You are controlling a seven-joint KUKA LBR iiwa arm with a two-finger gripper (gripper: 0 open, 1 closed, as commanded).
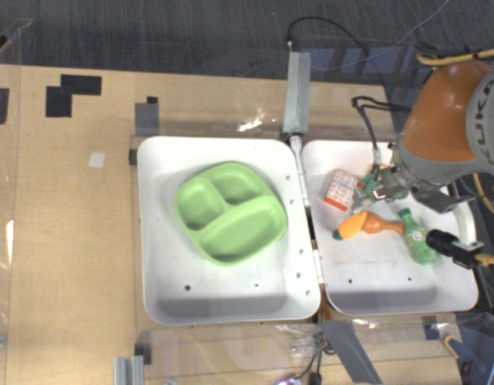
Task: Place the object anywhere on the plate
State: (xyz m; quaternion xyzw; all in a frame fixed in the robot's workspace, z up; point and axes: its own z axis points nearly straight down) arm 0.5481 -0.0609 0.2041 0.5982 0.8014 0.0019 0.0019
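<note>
While the green plate (231,211) sits in the left bin (159,215), the right bin (391,295) has a small red-and-white box (340,189), an orange carrot-like toy (367,226) just below the gripper (375,184), and a green bottle (417,237). Can't tell the jaw state; it's gripping nothing I can see.

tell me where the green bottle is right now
The green bottle lies in the right bin, near its right wall, just right of the orange toy.
</note>
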